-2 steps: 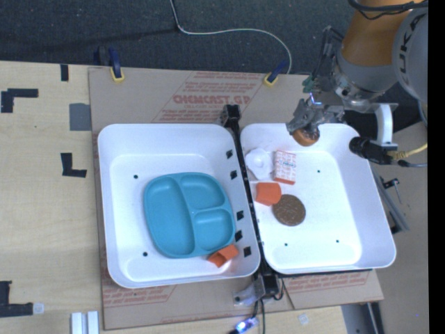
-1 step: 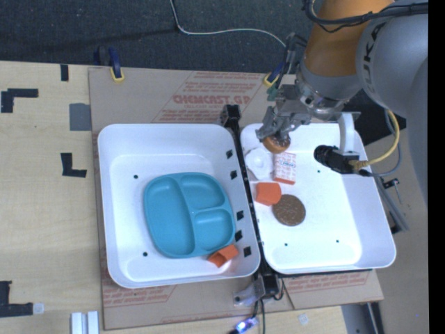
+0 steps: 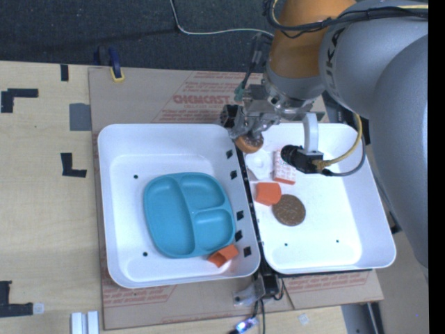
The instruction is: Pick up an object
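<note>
Grey arm with its orange band comes in from the upper right of the frame. Its gripper hangs over the top left corner of the right bin, right by the wall between the bins. The fingers look closed on a small brown thing, but I cannot tell for sure. Below sit an orange block and a brown cookie. The bin's lower right part has open room. In the left bin lies a blue tray, with an orange piece near the bottom edge.
</note>
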Available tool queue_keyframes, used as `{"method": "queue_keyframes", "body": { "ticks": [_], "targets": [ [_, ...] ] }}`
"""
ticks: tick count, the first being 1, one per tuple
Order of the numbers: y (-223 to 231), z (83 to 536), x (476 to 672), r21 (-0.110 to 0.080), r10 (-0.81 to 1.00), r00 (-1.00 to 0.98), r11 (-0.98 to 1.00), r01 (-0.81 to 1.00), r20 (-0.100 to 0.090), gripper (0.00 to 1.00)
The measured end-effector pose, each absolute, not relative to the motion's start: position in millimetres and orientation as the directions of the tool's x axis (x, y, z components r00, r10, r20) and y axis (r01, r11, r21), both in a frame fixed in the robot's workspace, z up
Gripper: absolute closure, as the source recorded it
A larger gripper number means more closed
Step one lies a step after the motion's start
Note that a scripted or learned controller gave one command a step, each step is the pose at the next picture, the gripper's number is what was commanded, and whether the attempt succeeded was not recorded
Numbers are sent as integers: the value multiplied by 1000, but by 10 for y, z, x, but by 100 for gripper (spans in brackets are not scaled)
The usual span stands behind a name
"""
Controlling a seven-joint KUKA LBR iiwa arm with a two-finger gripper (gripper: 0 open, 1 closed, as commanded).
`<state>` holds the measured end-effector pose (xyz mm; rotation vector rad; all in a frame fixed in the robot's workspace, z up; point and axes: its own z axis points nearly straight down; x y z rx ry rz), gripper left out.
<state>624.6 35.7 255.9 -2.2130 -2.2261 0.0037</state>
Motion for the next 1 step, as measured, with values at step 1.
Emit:
{"method": "queue_keyframes", "body": {
  "ticks": [1],
  "targets": [
    [880, 2434, 6313, -2, 1000, -6, 6, 1000, 0, 100]
  ]
}}
